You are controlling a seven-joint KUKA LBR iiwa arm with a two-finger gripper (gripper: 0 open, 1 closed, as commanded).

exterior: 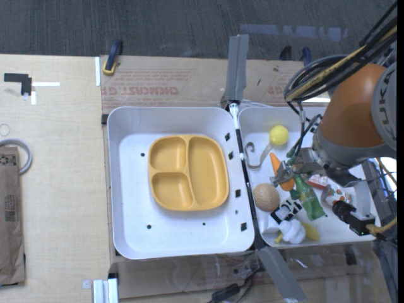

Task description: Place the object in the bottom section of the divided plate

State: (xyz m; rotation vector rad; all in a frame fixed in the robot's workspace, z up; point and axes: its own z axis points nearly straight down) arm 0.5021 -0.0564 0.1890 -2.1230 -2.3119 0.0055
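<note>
- The plate [188, 172], yellow with three sections, lies in the left bin [126, 188], near its middle; two small sections sit on its left side and one long section on its right.
- All three sections show bare yellow.
- The right bin [259, 122] touches the left one along a shared edge and holds a loose pile of small things.
- In that pile: a yellow ball [278, 134] near the top, an orange carrot [275, 163] below it, a tan round ball [266, 197] at the left, a green packet [309, 201] lying aslant, a black-and-white toy [288, 211], and a white and yellow lump [294, 232] at the bottom edge.
- A thin grey hook [252, 158] lies by the bin's left wall.
- The gripper [291, 171] is low over the pile, just beside the carrot and the top of the green packet; whether it is spread or closed, or has hold of anything, I cannot tell.
- The arm [353, 112], with its orange band, reaches in over the right bin from the right.
- On the bench to the left lies a brown bag [11, 213].
</note>
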